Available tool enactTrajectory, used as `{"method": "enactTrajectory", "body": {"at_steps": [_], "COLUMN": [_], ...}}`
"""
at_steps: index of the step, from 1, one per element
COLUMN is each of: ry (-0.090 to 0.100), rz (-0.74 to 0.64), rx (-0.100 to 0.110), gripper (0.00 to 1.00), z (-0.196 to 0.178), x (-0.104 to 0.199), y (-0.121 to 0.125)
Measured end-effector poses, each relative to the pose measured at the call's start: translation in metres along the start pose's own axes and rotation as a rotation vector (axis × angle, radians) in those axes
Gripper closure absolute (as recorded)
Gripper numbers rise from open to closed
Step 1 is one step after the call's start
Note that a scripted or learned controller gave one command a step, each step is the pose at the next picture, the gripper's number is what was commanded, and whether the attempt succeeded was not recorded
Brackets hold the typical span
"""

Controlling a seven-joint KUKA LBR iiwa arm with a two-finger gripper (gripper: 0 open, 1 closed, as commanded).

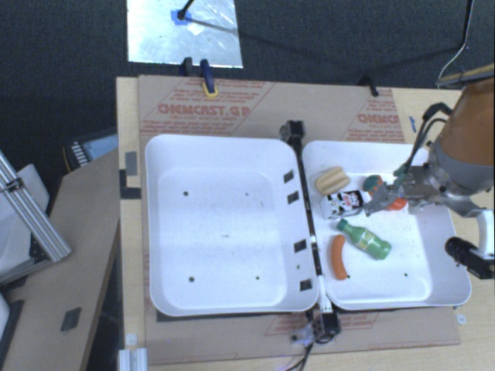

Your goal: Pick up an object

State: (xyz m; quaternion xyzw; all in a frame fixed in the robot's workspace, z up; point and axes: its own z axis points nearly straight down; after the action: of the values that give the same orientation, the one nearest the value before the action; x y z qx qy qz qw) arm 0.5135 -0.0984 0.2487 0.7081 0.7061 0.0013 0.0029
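Glossy green bottle (363, 238) beside slim orange sausage (339, 256); pincer (379, 199) state unclear, above.

Left bin (224, 230): white moulded plastic, smooth, faint sheen, a few dark specks
Right bin (402, 277): same white plastic, smooth
Worktop (263, 103): tan board, matt, printed with red lettering
Sheet (184, 20) beyond the worktop: silvery, reflective, crinkled like foil
Floor (62, 52): dark, matt, carpet-like texture
Bottle (363, 238): green, glossy plastic
Sausage (339, 256): orange-red, smooth, slight shine
Bread roll (332, 180): tan, matt
Carton (344, 202): white with black print, material unclear
Hand (370, 205): grey metal look, dull finish
Arm band (473, 122): orange, smooth, soft sheen
Rail (31, 215) at left: bare aluminium, brushed
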Motion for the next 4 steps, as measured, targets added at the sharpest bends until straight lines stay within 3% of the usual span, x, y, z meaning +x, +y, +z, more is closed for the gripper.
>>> {"method": "enactTrajectory", "body": {"at_steps": [1, 2, 3, 4], "ry": [0.005, 0.002, 0.002, 0.007], "rz": [-0.004, -0.005, -0.013, -0.02], "rx": [0.016, 0.002, -0.011, -0.001], "gripper": [0.0, 1.0, 1.0, 1.0], "z": [0.113, 0.097, -0.023, -0.068], "x": [0.015, 0.014, 0.05, 0.16], "y": [-0.03, -0.026, 0.016, 0.014]}}
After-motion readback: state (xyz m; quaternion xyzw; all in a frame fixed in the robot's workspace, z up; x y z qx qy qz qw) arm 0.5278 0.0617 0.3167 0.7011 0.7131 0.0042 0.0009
